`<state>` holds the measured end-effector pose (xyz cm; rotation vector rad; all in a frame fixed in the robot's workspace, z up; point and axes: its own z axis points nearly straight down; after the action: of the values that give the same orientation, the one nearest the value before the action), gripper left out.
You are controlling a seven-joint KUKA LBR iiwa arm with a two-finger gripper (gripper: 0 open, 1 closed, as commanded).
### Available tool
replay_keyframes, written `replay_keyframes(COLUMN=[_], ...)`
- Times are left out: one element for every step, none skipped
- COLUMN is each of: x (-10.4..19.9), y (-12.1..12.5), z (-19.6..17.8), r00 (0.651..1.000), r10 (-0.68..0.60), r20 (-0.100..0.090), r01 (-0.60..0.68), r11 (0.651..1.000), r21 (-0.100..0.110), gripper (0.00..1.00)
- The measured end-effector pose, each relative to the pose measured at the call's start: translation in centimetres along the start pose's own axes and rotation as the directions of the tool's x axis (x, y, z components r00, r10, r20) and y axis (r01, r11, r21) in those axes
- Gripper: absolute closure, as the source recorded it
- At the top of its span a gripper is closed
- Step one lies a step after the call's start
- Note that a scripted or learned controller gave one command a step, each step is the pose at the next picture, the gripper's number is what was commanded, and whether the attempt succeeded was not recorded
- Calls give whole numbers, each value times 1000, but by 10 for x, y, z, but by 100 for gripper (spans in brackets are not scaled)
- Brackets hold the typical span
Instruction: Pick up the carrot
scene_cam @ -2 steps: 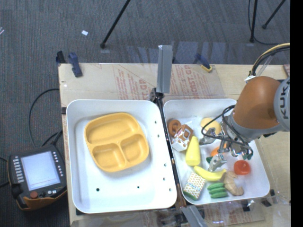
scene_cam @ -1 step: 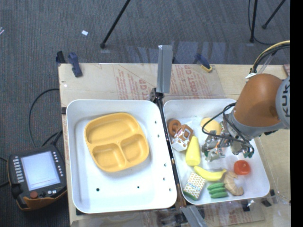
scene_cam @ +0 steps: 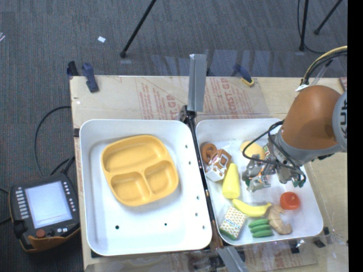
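hand [scene_cam: 260, 178] low in the right bin [scene_cam: 313, 217], grip state unclear; no readable writing on the patterned carton [scene_cam: 233, 222]

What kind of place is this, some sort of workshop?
Probably a robotics lab: a grey arm reaches over white bins of toy food, a control pendant lies beside the bench, and tripod legs stand on carpet.

Dark grey carpet floor [scene_cam: 85, 21] surrounds the wooden surface [scene_cam: 142, 98]. Tripod legs [scene_cam: 142, 18] stand at 12 o'clock; a handheld control pendant [scene_cam: 44, 208] lies at 8 o'clock.
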<state>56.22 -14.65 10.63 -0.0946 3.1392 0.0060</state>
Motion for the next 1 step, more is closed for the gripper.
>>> replay_keyframes(x=[-20], y=[65], z=[-94], r00=[990], r10=[141], r20=[9], r01=[-141], r11=[990], r21=[2], gripper=[100])
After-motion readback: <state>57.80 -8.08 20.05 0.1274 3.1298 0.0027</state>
